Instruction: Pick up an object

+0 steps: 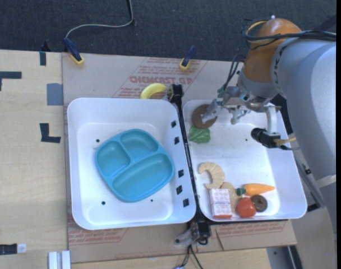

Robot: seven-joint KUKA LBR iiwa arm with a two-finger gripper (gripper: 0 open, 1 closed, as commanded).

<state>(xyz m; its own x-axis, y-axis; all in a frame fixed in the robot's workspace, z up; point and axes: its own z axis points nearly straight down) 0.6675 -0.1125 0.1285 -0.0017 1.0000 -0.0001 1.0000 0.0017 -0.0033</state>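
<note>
A blue tray (136,164) lies in a white bin (81,150); beside it, an orange carrot (258,189) and red tomato (246,207).

A cardboard-covered bench (103,74) bears two white bins (83,167), perhaps a banana (153,91).

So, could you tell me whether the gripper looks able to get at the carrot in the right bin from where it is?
Probably yes: the carrot lies uncovered, bare floor between it and the gripper.

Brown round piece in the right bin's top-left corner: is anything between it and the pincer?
Nothing visible. The pincer sits right beside the brown round piece; the green leafy piece lies just below, out of the path.
</note>
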